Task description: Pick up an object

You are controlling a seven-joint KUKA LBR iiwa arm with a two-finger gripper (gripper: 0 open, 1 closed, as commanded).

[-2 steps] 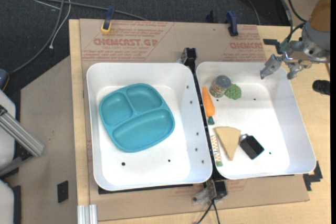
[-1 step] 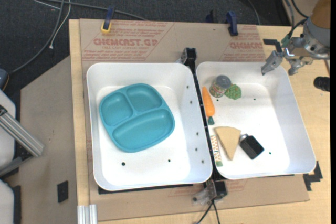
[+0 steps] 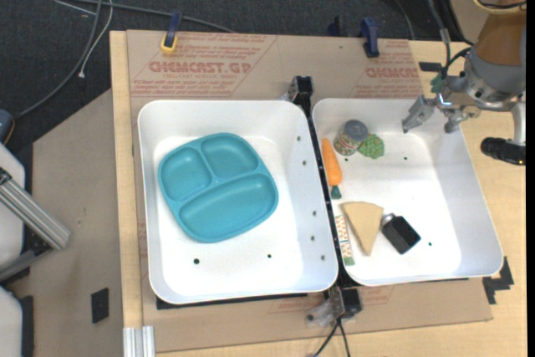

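The right bin (image 3: 451,180) holds a small can with a grey lid (image 3: 352,136), a green broccoli piece (image 3: 372,148), an orange carrot (image 3: 332,162), a tan wedge (image 3: 361,224) and a small black block (image 3: 400,233). My gripper (image 3: 431,119) hovers over the bin's far right corner, above and to the right of the can. Its two fingers are spread apart with nothing between them, so it is open.
The left bin (image 3: 159,130) carries a blue divided plate (image 3: 219,186). A thin printed strip (image 3: 342,237) lies along the right bin's left wall. Two blue clamps (image 3: 172,30) hold the cardboard at the back. Cables run across the dark floor.
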